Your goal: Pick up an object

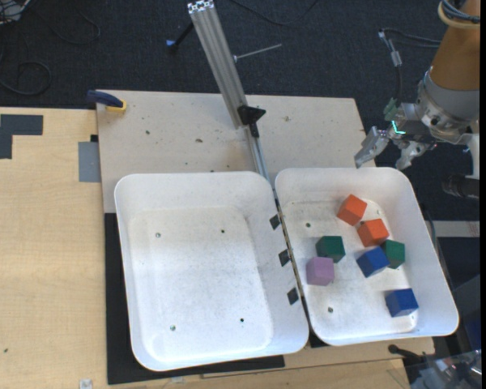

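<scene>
My gripper (386, 147) hangs just beyond the far rim of the right bin (437, 310), fingers spread and grasping nothing, placed clear of the contents so I can choose a target before descending. All candidate blocks lie inside that bin: two orange blocks (351, 209) nearest its far rim, two green, a purple block (320, 271) beside the inner wall, and two blue toward the near rim. The orange pair sits closest to me, so I judge it the likeliest first pick.

The arm reaches in at two o'clock, orange band uppermost, its hand (386, 149) hanging with both fingers spread apart
</scene>
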You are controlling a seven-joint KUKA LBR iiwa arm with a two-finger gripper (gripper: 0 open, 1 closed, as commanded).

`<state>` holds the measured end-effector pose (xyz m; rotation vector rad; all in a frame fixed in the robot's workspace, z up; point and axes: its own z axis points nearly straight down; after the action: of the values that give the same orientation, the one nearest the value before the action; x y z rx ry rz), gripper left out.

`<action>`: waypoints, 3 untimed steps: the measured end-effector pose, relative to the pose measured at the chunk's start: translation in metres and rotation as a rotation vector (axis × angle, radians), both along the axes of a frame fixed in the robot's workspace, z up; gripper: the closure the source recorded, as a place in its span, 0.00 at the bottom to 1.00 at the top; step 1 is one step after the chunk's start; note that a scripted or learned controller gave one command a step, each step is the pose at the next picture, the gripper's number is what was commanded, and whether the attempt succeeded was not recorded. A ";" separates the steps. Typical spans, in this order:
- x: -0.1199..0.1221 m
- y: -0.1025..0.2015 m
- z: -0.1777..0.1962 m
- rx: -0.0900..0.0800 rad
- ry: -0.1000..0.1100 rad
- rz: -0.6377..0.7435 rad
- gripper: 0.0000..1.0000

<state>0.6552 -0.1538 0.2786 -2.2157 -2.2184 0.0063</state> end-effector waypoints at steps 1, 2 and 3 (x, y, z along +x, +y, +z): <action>0.001 0.000 0.003 -0.002 -0.004 0.003 0.00; -0.005 -0.008 -0.054 -0.001 0.001 -0.002 0.00; -0.011 -0.002 -0.101 0.000 0.001 -0.003 0.00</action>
<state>0.6443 -0.1556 0.1778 -2.2180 -2.2150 0.0074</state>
